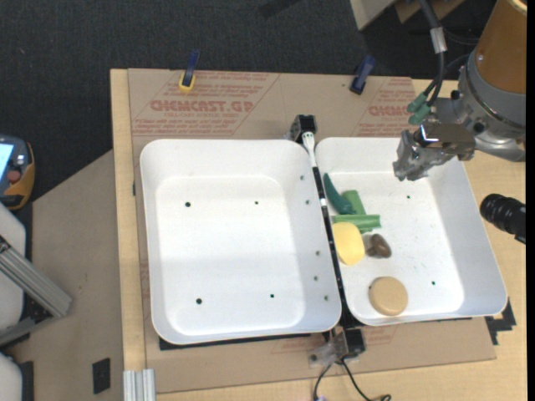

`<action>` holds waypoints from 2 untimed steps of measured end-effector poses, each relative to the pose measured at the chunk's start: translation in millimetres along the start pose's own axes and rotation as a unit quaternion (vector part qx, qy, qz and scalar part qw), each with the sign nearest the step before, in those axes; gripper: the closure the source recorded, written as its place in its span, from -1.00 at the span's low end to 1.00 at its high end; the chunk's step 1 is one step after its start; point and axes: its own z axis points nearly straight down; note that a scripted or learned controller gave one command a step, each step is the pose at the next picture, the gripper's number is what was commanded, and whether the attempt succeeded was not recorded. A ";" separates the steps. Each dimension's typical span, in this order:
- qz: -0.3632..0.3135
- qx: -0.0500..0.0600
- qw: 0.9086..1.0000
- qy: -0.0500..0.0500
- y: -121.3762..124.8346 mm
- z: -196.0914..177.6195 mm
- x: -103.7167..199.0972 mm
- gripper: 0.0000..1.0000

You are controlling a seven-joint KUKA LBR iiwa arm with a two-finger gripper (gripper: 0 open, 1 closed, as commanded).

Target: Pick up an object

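Objects (361, 239) lie ungrasped along the right bin's (468, 224) left edge; gripper (411, 168) hovers above, its grip state unclear.

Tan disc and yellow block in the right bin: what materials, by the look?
Tan disc: probably wood or cork, judging by its matte, even tan face with no glare. Yellow block: likely soft plastic or foam, with saturated colour, rounded edges and a dull sheen. Neither is certain from this view.
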 end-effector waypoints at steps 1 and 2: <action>-0.010 0.009 1.000 0.002 -7.4 18.9 45.6 1.00; -0.006 0.010 1.000 0.001 -7.3 57.9 13.1 1.00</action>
